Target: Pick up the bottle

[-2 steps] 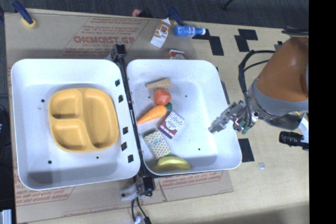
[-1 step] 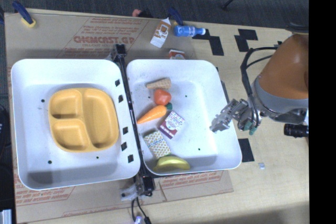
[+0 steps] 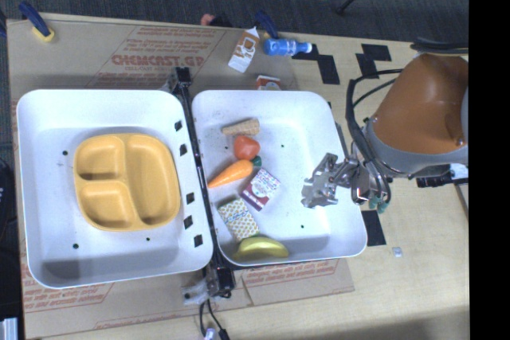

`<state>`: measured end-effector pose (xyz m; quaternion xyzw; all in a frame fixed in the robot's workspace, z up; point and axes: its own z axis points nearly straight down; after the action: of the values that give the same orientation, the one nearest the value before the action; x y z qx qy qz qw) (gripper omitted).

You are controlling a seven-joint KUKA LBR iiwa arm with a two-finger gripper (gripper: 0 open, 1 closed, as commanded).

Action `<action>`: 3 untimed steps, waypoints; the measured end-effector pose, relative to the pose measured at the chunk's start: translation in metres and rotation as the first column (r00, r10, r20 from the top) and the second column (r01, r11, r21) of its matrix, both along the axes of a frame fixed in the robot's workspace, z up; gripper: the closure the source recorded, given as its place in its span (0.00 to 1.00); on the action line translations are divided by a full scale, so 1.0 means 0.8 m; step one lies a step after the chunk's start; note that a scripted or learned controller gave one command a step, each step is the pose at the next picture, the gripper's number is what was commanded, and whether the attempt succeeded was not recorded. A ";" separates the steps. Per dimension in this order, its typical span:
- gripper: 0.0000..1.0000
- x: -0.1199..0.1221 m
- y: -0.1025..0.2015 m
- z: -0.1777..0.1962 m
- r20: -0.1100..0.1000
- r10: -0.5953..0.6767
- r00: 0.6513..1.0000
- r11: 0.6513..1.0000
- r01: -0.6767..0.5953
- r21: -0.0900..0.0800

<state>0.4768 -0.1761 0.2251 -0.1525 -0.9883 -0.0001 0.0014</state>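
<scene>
honestly, the blue bottle (image 3: 285, 48) lies on its side on the tabletop (image 3: 414, 275) beyond the right bin (image 3: 319, 103), so lift your pincer (image 3: 319, 189), which hangs empty over that bin's floor with fingers slightly parted, clear of the rim before swinging over.

blue bottle (image 3: 285, 48), yellow tray (image 3: 126, 180), orange carrot (image 3: 231, 173), white bins (image 3: 48, 123)
</scene>
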 end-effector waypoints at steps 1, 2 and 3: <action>1.00 0.000 -0.043 -0.039 0.000 0.344 0.939 0.939 -0.344 0.001; 1.00 0.007 -0.043 -0.006 0.003 0.502 0.865 0.865 -0.502 -0.001; 1.00 0.011 -0.043 -0.035 0.001 0.592 0.806 0.806 -0.592 0.001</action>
<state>0.4854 -0.2103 0.1968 0.1628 -0.9867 -0.0004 0.0012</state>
